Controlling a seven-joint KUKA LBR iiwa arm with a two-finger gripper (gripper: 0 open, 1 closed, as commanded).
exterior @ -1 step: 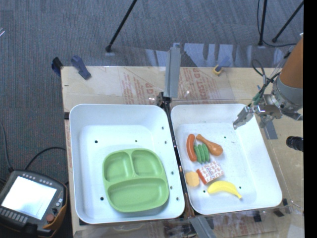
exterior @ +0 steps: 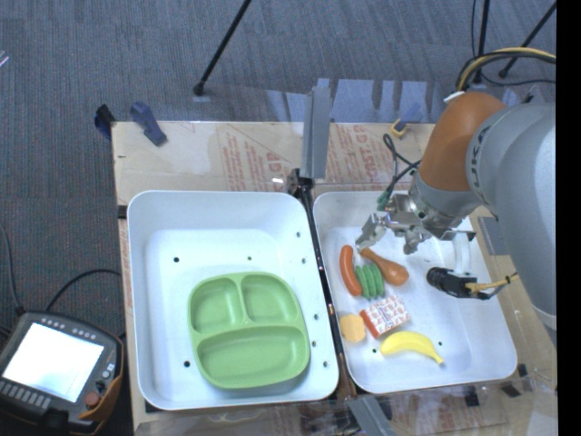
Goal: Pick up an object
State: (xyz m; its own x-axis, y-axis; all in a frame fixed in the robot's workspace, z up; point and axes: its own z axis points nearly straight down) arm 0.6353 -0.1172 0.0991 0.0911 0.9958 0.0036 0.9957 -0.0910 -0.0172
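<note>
The gripper (exterior: 392, 232) hangs open and empty just above the drumstick (exterior: 386, 266) in the right bin (exterior: 490, 352). Beside it lie a sausage (exterior: 349, 270) and a pea pod (exterior: 370, 280). The drumstick looks light, stiff and smooth; its narrow shank seems the safest hold.

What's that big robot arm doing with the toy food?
The grey arm reaches in from the right, and its gripper hangs over the right bin, just above some toy food. Nothing is between its fingers. Below it lie a red sausage, a green pea pod and a brown drumstick, with a banana nearer the front. The left bin has a green divided plate.
</note>
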